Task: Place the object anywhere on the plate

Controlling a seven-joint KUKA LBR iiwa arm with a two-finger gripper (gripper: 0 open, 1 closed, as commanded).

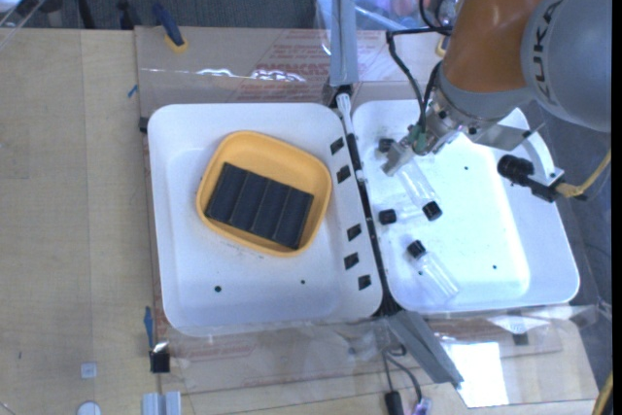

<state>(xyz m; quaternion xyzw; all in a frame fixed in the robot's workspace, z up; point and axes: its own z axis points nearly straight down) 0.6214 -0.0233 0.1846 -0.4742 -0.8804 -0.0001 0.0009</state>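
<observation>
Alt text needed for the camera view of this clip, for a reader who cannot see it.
A yellow plate holding a dark ridged block sits in the left white bin. The grey and orange arm reaches over the right white bin, its gripper near the bin's back left.

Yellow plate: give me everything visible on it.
The plate is yellow, squarish with rounded corners and a raised rim, and looks like plastic. It lies flat in the left bin, turned at a slight angle to the bin's walls, a little above the bin's middle. A dark ribbed block of about four segments lies inside it, covering most of its floor. Nothing else touches the plate; the gripper is over the right bin.
</observation>
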